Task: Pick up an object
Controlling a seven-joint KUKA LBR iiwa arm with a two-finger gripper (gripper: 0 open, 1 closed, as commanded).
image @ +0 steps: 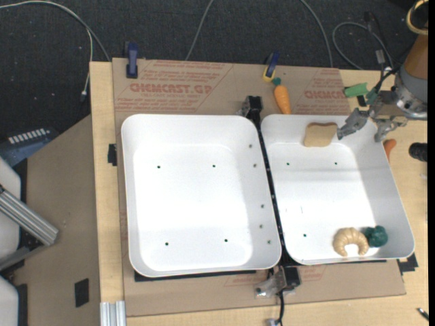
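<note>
My tool (367, 122) hangs over the far right rim of the right bin (380, 182), fingers spread apart with nothing between them. My arm is cut off at the frame's right edge. A tan bread-like piece (318, 135) lies just beside the tool. A croissant (351, 242) touches a green object (376, 236), too small to identify. A carrot (281, 98) lies on the worktop (204, 87) behind the bins.
</note>
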